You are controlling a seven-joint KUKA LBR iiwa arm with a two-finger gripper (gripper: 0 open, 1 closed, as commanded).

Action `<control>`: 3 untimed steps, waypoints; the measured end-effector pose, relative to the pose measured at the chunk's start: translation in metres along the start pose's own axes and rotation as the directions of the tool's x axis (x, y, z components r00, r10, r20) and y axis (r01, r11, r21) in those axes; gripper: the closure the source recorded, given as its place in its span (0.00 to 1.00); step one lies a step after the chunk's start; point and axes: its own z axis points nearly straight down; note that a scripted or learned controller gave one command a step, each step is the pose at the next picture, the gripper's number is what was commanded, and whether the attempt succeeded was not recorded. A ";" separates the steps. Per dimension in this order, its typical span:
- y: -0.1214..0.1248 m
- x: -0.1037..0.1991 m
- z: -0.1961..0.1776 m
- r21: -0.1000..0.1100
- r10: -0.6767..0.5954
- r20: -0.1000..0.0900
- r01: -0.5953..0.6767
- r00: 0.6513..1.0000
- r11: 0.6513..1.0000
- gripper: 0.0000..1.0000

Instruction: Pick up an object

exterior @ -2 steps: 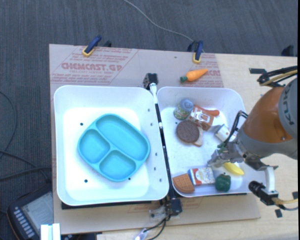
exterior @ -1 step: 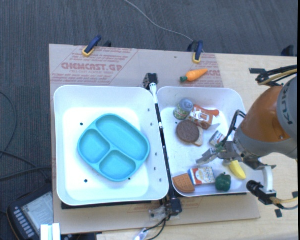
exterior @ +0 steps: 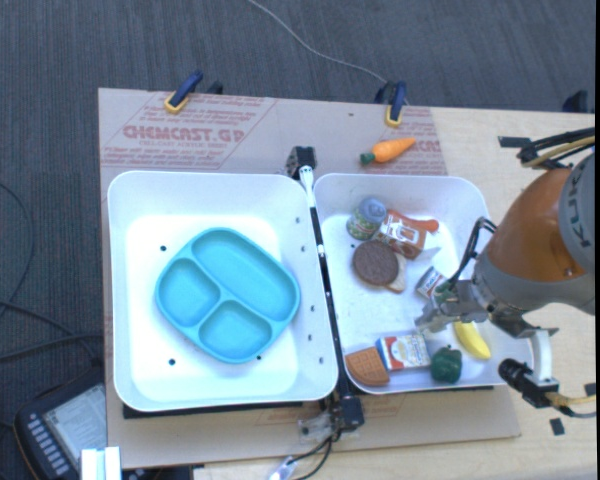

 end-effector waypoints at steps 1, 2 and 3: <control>0.000 0.000 0.000 0.000 0.000 0.000 0.000 1.000 1.000 0.00; 0.002 0.063 0.017 -0.011 0.004 0.009 -0.004 1.000 1.000 0.00; 0.059 0.064 0.017 -0.009 0.002 0.006 -0.002 1.000 1.000 0.00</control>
